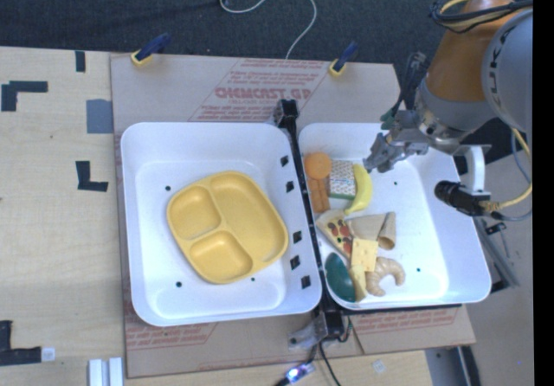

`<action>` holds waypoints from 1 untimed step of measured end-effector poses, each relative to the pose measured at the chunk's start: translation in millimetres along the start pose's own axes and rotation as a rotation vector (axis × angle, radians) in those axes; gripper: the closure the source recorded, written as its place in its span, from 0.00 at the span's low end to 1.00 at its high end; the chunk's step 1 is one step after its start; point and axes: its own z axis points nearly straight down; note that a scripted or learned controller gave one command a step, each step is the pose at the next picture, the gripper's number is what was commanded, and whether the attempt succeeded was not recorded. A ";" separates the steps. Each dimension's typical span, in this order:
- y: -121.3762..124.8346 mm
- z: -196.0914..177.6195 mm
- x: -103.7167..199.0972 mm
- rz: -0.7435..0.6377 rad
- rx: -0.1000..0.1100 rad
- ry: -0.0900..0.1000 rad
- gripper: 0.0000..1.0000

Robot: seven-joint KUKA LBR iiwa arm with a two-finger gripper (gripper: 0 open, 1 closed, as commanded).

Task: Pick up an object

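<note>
Where food piles, banana (362, 191) half hidden, fingers (378, 160) blurred above.

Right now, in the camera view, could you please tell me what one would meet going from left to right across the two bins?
Yellow divided plate in the left bin → orange piece by the divider → yellow banana → end effector above the right bin.

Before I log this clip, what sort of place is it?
Probably a robot lab bench for grasping trials: two white bins clamped on cardboard, toy food in the right one, a yellow tray in the left.
</note>
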 end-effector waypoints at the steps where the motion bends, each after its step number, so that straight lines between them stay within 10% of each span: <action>1: -4.9 2.6 55.3 0.000 0.001 0.000 1.00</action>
